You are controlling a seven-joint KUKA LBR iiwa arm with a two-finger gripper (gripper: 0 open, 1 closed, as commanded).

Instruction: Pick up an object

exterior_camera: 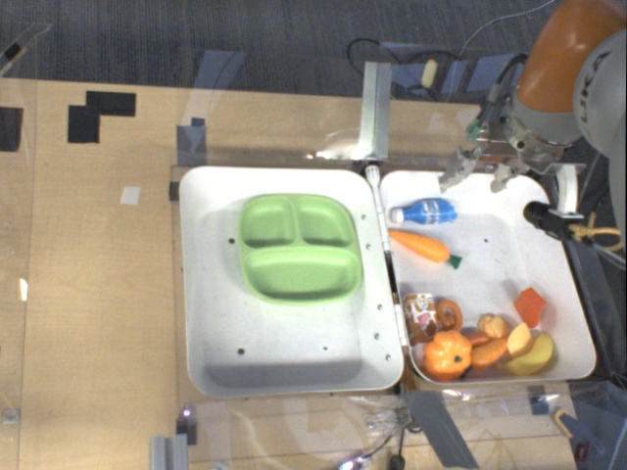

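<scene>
— Where is the pincer [480,175]?
— Above the right white bin's [573,292] far edge, fingers apart, gripping nothing.
— And the blue plastic bottle [424,212]?
— Lying just below it, beside the orange carrot [421,247].

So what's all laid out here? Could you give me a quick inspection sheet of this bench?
Surface: wooden bench bearing a left bin and a right bin, side by side.
Job's things: in the right bin, blue bottle and carrot lying near the back left; toy pumpkin, red block and a heap of small toy foods at the front.
Clutter: green divided plate in the left bin.
Grippers: gripper open, above the right bin's back edge, holding nothing.
Cables: thin cable behind the bench.
Surroundings: dark carpet; black markers on the bench.
</scene>
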